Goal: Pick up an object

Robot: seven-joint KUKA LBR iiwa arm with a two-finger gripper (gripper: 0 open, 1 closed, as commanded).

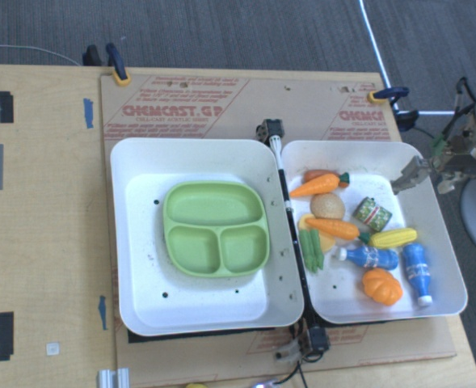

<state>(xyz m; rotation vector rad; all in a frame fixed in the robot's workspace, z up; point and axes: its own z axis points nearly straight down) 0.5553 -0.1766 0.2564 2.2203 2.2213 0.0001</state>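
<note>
Crowding the right bin [444, 297] is a jumble of toy food: two carrots, one [315, 185] near the far wall and another [332, 228] lying across the middle, a brownish potato [327, 206] between them, a green can [372, 214] tilted on its side, a yellow corn cob [393, 237], a green bean pod [313, 249] against the left wall, an orange pumpkin-like piece [382, 286], and two blue bottles, one [370, 258] lying flat and one [416, 274] along the right side. Most of them touch or overlap, so no piece sits free of its neighbours.

The gripper [409, 176] hangs at the bin's far right corner, above the rim and apart from every toy; whether it is spread or closed I cannot tell at this size, and nothing shows in it.

The left bin [132, 217] holds a green divided plate [216, 228] with three compartments. Both bins rest on a cardboard sheet [173, 107] printed in red, clamped at its far corners by a clamp [118, 65] on the left and another [387, 95] on the right, on a pale wooden bench [35, 217] marked with black tape [3, 107] and blue tape [88, 113]. Beyond lies grey carpet [221, 14], crossed by a white cable [371, 31].
</note>
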